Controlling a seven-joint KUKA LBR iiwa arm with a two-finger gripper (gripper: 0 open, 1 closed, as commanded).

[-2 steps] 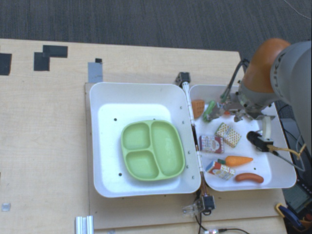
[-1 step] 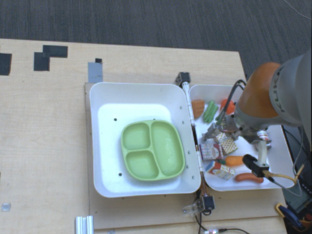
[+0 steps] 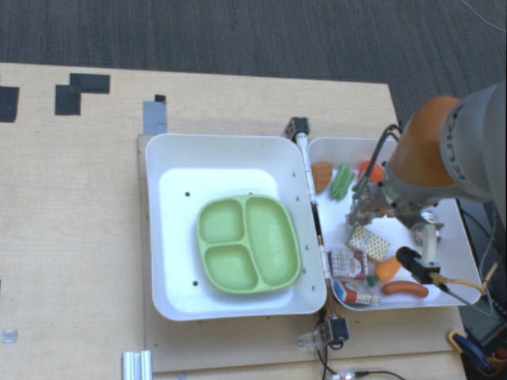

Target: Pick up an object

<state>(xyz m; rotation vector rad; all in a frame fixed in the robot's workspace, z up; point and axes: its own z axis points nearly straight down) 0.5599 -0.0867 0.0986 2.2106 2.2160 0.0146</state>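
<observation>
Several small objects crowd right bin (image 3: 467, 240): patterned packet (image 3: 370, 244) directly beneath claw (image 3: 366, 214), green pod (image 3: 342, 181) up-left, orange piece (image 3: 387, 269) and sausage (image 3: 405, 290) below. Claw low over packet, likely target; claw state cannot tell. Green divided plate (image 3: 249, 245) in left bin (image 3: 162, 236), well left.

I can't make out a single word, number or brand from my feed. The small carton (image 3: 349, 263) in the right bin (image 3: 455, 236) carries red and white printing, and the packet (image 3: 370, 244) beside it has a checked pattern, but any lettering on either is too small and blurred for me to read. The dark patches (image 3: 80, 92) on the bench (image 3: 71, 228) carry no marks I can read.
</observation>
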